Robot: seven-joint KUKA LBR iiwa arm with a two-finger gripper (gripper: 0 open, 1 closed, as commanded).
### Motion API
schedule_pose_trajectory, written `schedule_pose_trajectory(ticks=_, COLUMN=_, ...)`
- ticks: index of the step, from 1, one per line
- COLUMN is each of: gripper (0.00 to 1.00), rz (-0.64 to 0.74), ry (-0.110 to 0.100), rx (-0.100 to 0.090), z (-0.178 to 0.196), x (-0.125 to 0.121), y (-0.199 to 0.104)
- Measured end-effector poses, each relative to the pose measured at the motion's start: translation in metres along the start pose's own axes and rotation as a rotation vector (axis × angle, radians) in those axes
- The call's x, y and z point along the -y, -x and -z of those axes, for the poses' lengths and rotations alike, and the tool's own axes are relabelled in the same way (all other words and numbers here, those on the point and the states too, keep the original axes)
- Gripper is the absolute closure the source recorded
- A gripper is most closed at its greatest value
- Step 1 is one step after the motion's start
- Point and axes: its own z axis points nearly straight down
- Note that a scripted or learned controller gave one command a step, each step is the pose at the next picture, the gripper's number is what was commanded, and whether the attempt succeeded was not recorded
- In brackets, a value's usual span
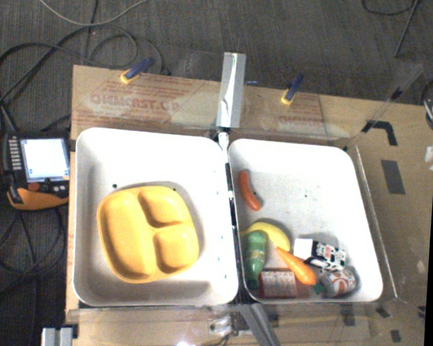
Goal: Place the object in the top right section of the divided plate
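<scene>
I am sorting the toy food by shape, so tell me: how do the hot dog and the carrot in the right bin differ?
The hot dog is reddish orange with rounded ends; the carrot is brighter orange and tapers to a point. The hot dog lies alone near the bin's left wall, apart from the rest; the carrot lies in the cluster at the near end, against other items. The hot dog looks shorter than the carrot. Both are long, slim and lie flat in the right bin.

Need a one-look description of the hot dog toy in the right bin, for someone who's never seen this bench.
Start at the right white bin. Most toys crowd its near edge; the hot dog toy lies apart, up against the left wall beside the divider. It is a small orange-red sausage shape, alone on bare white, above the yellow item and green item.
</scene>
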Motion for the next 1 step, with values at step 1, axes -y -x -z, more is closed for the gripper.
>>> schedule_pose_trajectory(ticks=1, gripper=1.00, rz=0.132, ry=0.000, rx=0.000, z=0.0001, x=-0.0140, y=-0.0711)
